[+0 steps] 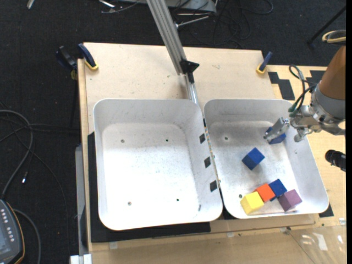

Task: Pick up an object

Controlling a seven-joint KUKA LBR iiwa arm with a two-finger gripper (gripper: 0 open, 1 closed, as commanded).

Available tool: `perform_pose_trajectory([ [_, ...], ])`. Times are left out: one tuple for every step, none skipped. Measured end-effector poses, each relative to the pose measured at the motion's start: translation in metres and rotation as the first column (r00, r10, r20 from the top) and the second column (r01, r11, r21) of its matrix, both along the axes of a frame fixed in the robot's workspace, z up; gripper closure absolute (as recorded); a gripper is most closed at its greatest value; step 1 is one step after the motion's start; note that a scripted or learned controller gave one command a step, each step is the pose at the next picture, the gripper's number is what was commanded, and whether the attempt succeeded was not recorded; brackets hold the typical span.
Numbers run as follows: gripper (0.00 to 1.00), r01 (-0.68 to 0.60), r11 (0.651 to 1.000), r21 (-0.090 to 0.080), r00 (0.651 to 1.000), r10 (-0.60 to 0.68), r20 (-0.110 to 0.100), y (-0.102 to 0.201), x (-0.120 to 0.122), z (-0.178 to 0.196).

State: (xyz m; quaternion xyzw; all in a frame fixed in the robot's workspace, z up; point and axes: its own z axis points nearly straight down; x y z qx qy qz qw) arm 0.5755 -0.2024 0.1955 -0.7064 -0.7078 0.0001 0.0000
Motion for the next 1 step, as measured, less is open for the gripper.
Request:
perform_pose_trajectory([
  [0.00, 0.002, 1.000, 0.000, 1.000, -0.002, 0.002, 0.0399, -0.0059, -0.0842],
])
